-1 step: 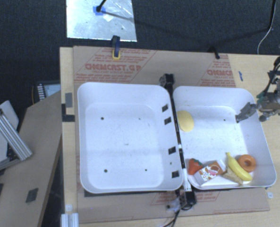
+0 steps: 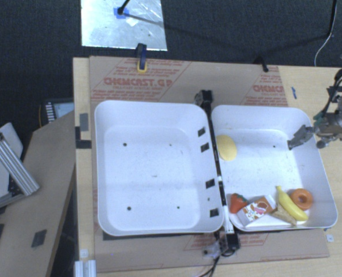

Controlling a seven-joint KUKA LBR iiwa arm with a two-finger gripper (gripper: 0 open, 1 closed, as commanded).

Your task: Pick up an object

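Two white bins sat side by side; the right bin [image 2: 309, 172] held all candidate objects. A pale yellow round object [image 2: 226, 148] lay near the divider, well apart from a cluster at the bin's near edge: a banana [image 2: 290, 203], an orange ring-shaped item [image 2: 301, 198], a printed packet [image 2: 256, 209] and a red item [image 2: 237, 203]. The gripper [image 2: 309, 134] hovered above the bin's right rim, and whether its fingers stood apart or together could not be determined.

Risk: the clustered items touched one another, so a descent there would likely strike a neighbour or close on two at once. The bin wall could also obstruct the fingers.

Legible text: "CHEMCAST GP" on the board [image 2: 139, 81] beneath the bins.
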